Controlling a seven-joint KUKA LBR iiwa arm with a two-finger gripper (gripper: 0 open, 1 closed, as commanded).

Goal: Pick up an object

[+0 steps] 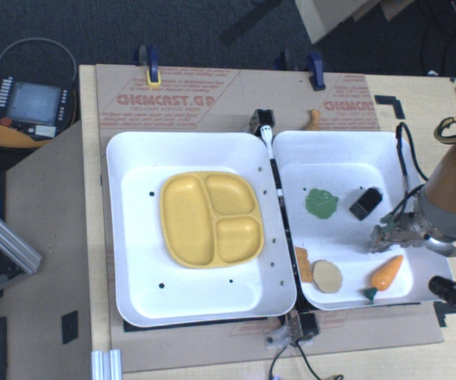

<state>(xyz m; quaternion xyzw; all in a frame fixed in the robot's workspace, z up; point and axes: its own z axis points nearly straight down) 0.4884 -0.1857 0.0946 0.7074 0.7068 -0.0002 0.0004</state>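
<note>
Gripper (388,239) sits low in your right bin (347,153), reaching in from the right edge, its metal tip down near the bin floor. You cannot tell from this angle whether it is open or closed, and nothing shows held in it. Just below and right of it lies a toy carrot (387,273), orange with a green end, close to the tip but apart from it. Above the tip, a small black block (366,203) lies tilted, with a green leafy piece (321,203) to its left. A round tan cookie (327,275) rests near the bin's front left corner. Your left bin (133,236) carries a yellow divided plate (210,218).
</note>
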